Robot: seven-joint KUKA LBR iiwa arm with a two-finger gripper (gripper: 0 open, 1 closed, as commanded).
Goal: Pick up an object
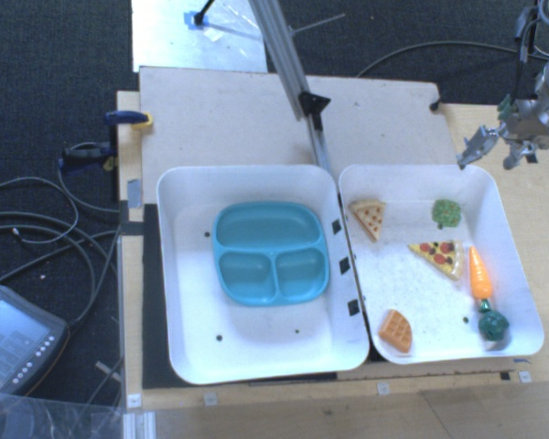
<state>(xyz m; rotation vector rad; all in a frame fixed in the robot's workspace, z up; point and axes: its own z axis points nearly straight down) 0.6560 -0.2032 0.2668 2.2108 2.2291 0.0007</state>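
**A:** Where does the gripper (496, 148) stand?

**B:** Over the far right corner of the right bin (512, 227), up above the rim. Its two fingers are spread apart, with nothing between them.

**A:** And what could it pick?

**B:** Everything lies in that right bin: a green broccoli floret (446, 212) nearest the gripper, a pizza slice (439, 257) in the middle, an orange carrot (479, 274) along the right wall with a dark green piece (493, 324) just beyond its near end, a small wedge (370, 218) by the left wall, and a waffle (395, 331) at the near edge. The left bin (188, 337) bears a blue divided plate (271, 251).

**A:** What might spoil a try?

**B:** I judge the flat pieces the worst: the pizza slice and waffle lie low, so the fingers may close above them or scrape the floor. The carrot sits close to the wall, and one finger could strike the rim. It may also roll aside.
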